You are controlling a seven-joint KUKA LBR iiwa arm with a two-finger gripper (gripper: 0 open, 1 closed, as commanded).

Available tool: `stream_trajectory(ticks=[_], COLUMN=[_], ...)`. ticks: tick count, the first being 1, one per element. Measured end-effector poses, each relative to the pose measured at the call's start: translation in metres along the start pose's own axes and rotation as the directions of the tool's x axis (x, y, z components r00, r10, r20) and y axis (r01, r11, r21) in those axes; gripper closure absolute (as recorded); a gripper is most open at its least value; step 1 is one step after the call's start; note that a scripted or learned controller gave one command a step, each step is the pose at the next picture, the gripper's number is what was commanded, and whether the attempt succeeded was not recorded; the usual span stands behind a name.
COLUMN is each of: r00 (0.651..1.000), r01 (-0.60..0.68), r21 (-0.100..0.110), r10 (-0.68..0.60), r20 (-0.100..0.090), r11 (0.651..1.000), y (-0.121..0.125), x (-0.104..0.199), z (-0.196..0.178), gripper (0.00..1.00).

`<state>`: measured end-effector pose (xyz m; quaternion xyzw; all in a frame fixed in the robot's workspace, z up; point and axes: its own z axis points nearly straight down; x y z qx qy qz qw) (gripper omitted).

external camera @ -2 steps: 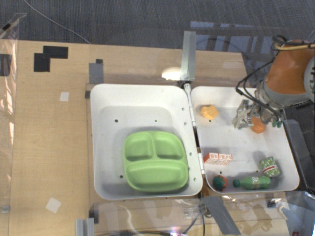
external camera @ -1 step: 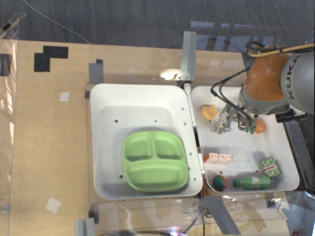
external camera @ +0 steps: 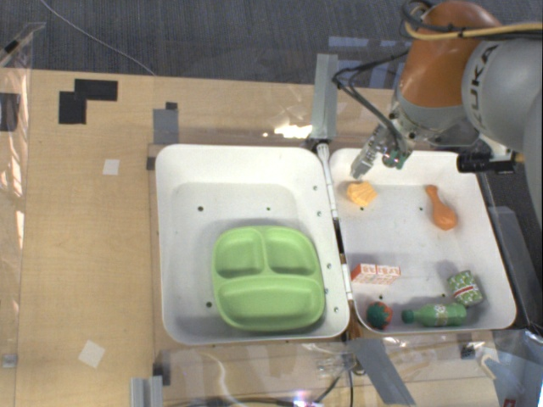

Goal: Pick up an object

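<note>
I see the grey metal two-finger gripper point(external camera: 363, 166) hovering just at 11 o'clock of one lumpy orange-yellow plastic food piece point(external camera: 361, 194) in the right white bin point(external camera: 501, 265); whether it is clenched I cannot tell. At 3 o'clock lies one smooth orange drumstick-shaped toy point(external camera: 440, 208). One glossy green three-compartment plastic tray point(external camera: 268, 277) sits in the left white bin point(external camera: 182, 227).

Grey arm point(external camera: 501, 75) reaching in from right, claw point(external camera: 363, 170) angled down-left, fingers seemingly together

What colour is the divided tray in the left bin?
Light green; the divided tray shows plainly in the camera view.
</note>
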<state>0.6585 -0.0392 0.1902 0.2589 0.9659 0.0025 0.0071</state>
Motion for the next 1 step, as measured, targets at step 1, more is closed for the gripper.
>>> stream_trajectory(ticks=[1], r00=[0.971], r01=[0.238], r21=[0.003], r10=[-0.238], r20=[-0.007], r11=[0.971], y=[-0.0313], x=[0.0719], z=[-0.0025], gripper=[1.0])
